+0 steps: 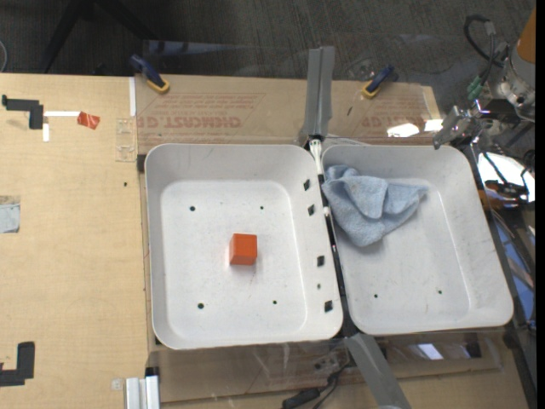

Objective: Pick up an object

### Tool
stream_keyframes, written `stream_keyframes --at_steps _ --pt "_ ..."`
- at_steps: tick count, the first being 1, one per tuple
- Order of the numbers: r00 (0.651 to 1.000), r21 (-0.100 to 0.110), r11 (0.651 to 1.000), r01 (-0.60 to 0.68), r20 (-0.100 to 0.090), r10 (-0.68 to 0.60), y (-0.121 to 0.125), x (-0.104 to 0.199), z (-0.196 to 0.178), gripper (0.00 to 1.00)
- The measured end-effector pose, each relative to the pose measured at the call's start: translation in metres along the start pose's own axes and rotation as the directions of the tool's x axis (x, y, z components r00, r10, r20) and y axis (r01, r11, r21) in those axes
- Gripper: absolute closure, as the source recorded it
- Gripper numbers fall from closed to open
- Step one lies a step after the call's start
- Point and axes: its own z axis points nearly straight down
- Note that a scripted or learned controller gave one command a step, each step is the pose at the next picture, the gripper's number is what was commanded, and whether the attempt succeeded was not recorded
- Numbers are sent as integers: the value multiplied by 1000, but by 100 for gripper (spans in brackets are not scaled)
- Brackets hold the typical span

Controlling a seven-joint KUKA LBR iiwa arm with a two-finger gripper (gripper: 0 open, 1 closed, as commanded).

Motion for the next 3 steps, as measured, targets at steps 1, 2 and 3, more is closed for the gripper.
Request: stream_keyframes --at_steps 1,2,3 --pt "995 -4 995 99 0 -99 -36 22 156 0" --pt "995 -1 995 97 -1 -97 -36 22 151 100" --pt "996 -3 996 -90 1 90 3 26 58 100"
